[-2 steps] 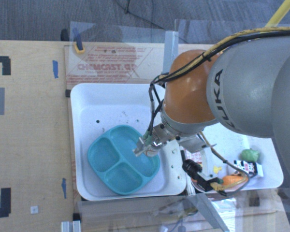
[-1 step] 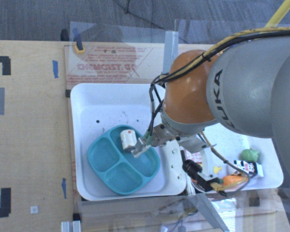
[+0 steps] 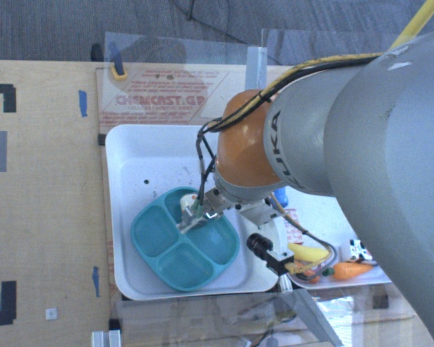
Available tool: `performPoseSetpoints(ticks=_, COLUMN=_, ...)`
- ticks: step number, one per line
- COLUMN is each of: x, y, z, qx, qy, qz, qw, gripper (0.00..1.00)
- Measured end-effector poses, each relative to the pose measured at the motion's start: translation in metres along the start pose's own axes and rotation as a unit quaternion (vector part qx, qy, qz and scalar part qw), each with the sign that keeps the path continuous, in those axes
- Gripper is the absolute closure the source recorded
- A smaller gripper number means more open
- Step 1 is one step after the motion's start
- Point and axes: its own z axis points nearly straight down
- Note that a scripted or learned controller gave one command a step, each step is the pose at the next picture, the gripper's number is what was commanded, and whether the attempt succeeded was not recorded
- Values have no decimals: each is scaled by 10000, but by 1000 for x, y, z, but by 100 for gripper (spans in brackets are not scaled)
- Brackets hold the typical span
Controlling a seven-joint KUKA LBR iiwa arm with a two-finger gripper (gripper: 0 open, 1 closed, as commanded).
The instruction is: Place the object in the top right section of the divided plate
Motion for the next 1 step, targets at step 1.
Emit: performPoseSetpoints(ticks=1, x=66, y=13, z=-21, qx=22, qy=-10, qz=454, qw=9990, gripper=0)
